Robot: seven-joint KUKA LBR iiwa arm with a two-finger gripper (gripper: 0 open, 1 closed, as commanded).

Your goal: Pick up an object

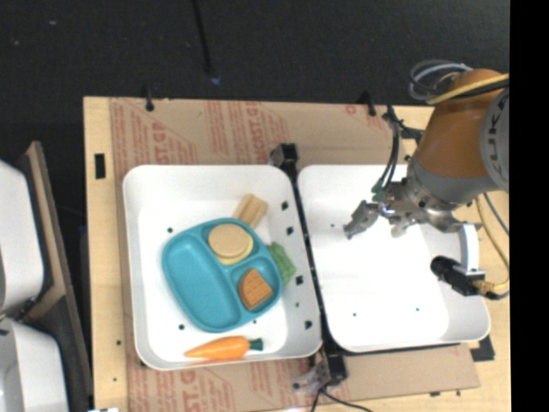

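Nearest the front edge of the left shallow white plastic bin [141, 230]: an orange toy carrot with a green top [225, 347], lying flat along the wall toward the front right corner. Just behind it, toward the middle of the bin, a teal compartmented plastic tray [202, 286] set at a slant. In its right-hand pocket, a small brown toast-like square [255, 288]; in the pocket behind that, a round tan biscuit-like disc [232, 241]. Touching the tray's right rim, a small green piece [282, 261], shape hard to tell. Beyond the disc, toward the back of the bin, a pale wooden block [251, 209], tilted, one end against the tray.

Over in the right shallow white plastic bin [377, 316], no item near the claw — the two-finger gripper [379, 219] hangs above the bare floor in the back half, grey wrist and orange band behind it toward the right edge.

Judged step: approach, nothing picked yet. Next move calls for a traverse across the middle divider to the left bin, then a descent over a graspable piece — carrot or block look likeliest.

Claw: nothing visible between the fingers [358, 221]; spread apart a little, by the look of it, touching nothing.
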